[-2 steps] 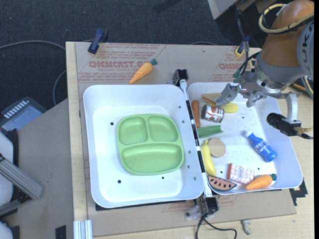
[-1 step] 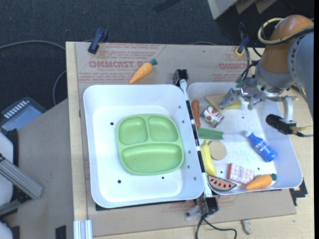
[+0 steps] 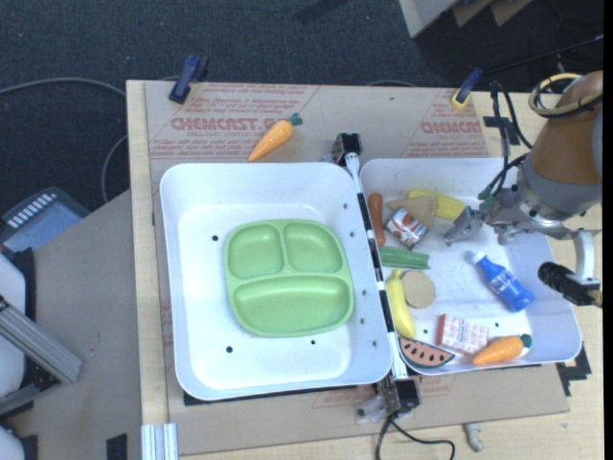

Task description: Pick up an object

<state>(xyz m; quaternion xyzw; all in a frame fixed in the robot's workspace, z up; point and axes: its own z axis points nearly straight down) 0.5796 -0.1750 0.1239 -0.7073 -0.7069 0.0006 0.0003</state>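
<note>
Logged near rim of right bin point(image 3: 479, 166) first: watermelon point(image 3: 424, 353), carrot point(image 3: 498, 350), box point(image 3: 463, 333), all flat and loose, likely dumped as pick clutter. Logged banana point(image 3: 400, 307) along the divider wall. Marked bottle point(image 3: 503, 284) mid-bin on its side as likeliest target; lying down, so probably needs a grip across its body. Read its long axis as diagonal, far end toward gripper point(image 3: 466, 226), near end toward the near right corner. Placed gripper just beyond bottle, low over the bin, apart from it. Could not tell pincer state. Saw plate point(image 3: 287, 278) centred in left bin point(image 3: 192, 257). Farthest, spotted spare carrot point(image 3: 271, 139) on bench.
</note>
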